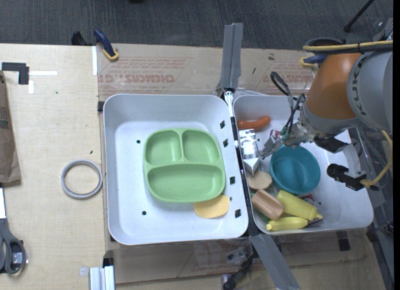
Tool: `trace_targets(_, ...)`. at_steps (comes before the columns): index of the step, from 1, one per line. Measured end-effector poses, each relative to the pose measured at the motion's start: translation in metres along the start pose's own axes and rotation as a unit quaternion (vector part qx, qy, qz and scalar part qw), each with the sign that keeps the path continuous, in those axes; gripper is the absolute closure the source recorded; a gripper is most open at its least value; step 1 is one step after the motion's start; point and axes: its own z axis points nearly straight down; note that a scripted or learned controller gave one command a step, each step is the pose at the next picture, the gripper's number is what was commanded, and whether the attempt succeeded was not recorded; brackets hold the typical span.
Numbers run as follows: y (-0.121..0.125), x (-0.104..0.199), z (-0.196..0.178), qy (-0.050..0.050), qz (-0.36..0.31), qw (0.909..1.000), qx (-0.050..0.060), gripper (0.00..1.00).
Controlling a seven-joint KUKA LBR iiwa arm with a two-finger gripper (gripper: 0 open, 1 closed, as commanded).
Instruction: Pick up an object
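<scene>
On the left part of the surface a grey ring lies flat, well apart from the bins. The left bin holds a green divided plate with three compartments, lying flat near the middle. A yellow flat piece lies just beside the plate at its lower right corner and touches its rim.

The right bin holds several small things, crowded in its left half. An orange sausage-shaped toy lies near the upper left wall. Below it a shiny silver object stands close to the wall between the two bins. A tan round piece lies below that, and a tan cylinder lies further down. A teal bowl sits upright near the middle of this bin. Two yellow banana-like toys lie below the bowl, close to the cylinder.

The arm reaches in from the right, with its orange band above the right bin. The end effector points down and to the left, just above the upper left rim of the teal bowl and near the silver object. I cannot tell its state, because it is small and dark here. No object is visibly held.
</scene>
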Motion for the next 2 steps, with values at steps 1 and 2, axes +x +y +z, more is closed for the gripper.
trace_targets(1,0.0011,-0.0016,-0.0108,-0.001,0.002,1.0000,-0.002,1.00)
trace_targets(2,0.0010,-0.0026,-0.0110,-0.002,0.002,1.0000,-0.002,0.00)
